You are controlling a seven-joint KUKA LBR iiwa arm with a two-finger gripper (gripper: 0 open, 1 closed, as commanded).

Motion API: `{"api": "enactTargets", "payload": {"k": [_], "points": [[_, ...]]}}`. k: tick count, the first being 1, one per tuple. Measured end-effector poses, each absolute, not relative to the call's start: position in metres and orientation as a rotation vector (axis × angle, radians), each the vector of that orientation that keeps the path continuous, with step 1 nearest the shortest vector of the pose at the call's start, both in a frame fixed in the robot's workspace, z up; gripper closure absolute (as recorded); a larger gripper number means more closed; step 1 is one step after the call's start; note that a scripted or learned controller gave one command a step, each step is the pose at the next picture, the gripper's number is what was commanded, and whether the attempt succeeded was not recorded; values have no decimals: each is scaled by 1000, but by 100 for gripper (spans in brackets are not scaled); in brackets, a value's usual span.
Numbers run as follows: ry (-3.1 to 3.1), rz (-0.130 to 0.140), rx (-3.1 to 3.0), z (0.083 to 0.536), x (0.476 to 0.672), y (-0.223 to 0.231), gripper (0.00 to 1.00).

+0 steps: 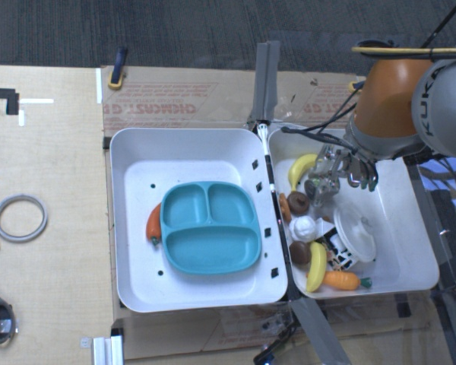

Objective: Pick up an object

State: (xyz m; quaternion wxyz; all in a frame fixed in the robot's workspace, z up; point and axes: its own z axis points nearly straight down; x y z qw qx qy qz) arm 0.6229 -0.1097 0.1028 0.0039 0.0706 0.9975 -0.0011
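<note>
In the right bin (410, 276), a carrot (340, 280) lies by the near edge, with a banana (316, 265) just left of it. A white lid (355, 234) sits mid-bin. Further back, the gripper (328, 179) hangs beside a second banana (302, 168) near the far left corner; whether its fingers are spread, I cannot tell. The left bin (129, 226) holds a blue tray (210, 227).

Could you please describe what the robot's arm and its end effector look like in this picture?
The arm is made of rounded grey segments with a glossy orange band above the wrist, and dark lettering shows on the grey casing near the right edge. Thin black cables run along the wrist. The end effector is a small metallic, silver-grey assembly with dark parts.
</note>
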Motion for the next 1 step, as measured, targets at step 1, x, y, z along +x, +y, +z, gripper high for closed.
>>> {"api": "enactTargets", "payload": {"k": [1], "points": [[3108,1,-430,192,576,-28,100]]}}
